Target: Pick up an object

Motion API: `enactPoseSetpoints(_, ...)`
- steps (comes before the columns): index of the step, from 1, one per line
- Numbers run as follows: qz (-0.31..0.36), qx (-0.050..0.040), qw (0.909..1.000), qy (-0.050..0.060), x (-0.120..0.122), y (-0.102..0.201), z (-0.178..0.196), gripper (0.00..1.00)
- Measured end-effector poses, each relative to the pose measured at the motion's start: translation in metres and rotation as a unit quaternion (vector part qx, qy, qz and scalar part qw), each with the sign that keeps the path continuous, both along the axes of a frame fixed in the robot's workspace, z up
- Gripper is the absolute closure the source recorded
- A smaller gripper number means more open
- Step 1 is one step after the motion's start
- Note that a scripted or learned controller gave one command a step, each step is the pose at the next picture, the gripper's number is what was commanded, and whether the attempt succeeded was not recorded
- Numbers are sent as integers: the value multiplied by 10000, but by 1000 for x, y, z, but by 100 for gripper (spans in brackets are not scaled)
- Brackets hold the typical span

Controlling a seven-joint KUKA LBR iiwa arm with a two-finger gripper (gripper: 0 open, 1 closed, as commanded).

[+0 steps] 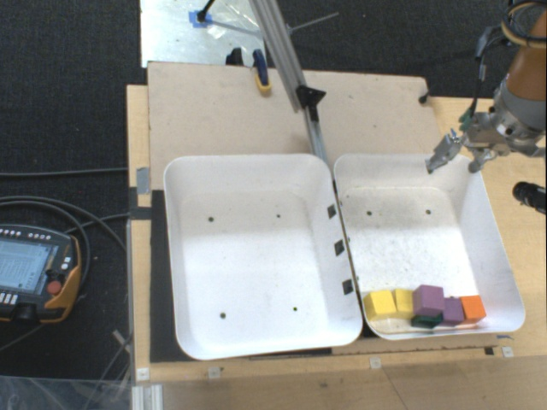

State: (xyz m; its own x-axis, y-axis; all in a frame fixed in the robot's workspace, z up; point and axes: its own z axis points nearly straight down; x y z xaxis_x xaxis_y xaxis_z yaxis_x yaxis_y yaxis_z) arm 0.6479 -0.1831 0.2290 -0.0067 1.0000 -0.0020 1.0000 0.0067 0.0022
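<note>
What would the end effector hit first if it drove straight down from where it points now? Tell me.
Probably the far rim or upper floor of the right bin; depth is unclear. The end effector is far from the blocks.

The bench point(385, 109) is a pale board top on a wooden frame, ringed by dark carpet. Two shallow white bins lie on it side by side, touching along their inner walls: the left bin point(184, 229) and the right bin point(496, 254). A blue-and-yellow clamp point(261, 68) sits at the far edge, with a slanted metal bar point(278, 32) crossing above.
</note>
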Motion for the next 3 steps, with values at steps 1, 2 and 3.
enactPoseSetpoints(1, -33, 17, 10000, 33, -47, 22, -33, 0)
enactPoseSetpoints(2, -12, 31, 10000, 55, -91, 69, -110, 0)
enactPoseSetpoints(3, -30, 8, 10000, -14, -87, 65, -94, 100)
